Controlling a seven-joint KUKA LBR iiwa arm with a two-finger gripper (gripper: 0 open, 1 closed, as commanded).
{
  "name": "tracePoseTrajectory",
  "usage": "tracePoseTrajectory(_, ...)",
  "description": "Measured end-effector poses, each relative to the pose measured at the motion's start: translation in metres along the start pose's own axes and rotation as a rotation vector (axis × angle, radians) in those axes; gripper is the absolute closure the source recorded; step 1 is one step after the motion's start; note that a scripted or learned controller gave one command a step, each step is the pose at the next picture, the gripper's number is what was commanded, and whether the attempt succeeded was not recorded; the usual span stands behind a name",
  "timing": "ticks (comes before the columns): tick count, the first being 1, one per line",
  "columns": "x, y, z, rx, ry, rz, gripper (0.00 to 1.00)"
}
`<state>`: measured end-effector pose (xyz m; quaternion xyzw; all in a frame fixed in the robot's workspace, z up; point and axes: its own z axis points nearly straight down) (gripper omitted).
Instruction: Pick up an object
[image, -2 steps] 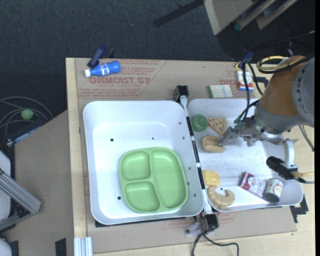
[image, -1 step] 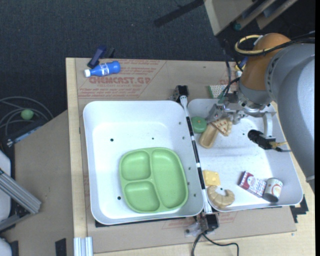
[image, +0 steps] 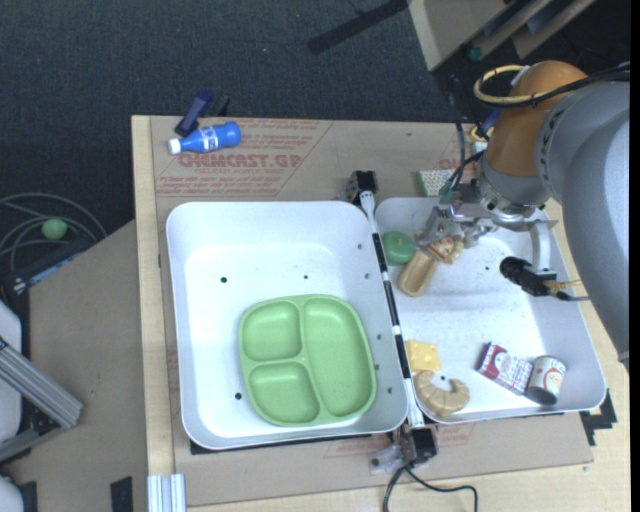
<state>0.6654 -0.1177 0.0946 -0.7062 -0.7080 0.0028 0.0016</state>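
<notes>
You are looking at red lettering, roughly "GEMCAST", printed on the bench's cardboard (image: 300, 150), while the gripper (image: 447, 232) is hovering in the right bin (image: 570, 330) over a tan bottle-shaped object (image: 419, 272), its grip impossible to tell.

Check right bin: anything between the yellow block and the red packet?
Nothing. In the camera view, the yellow block and red packet are separated by bare floor of the right bin.

This looked like a robotics lab. A plywood desk (image: 300, 150) carried two white bins (image: 200, 300), with loose cables (image: 20, 230) on dark carpet (image: 150, 50) and an aluminium rail (image: 40, 385) nearby.
</notes>
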Motion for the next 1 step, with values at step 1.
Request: tracePoseTrajectory(1, 0.0413, -0.0786, -0.0906, -0.007, 0.003, 0.001, 1.0)
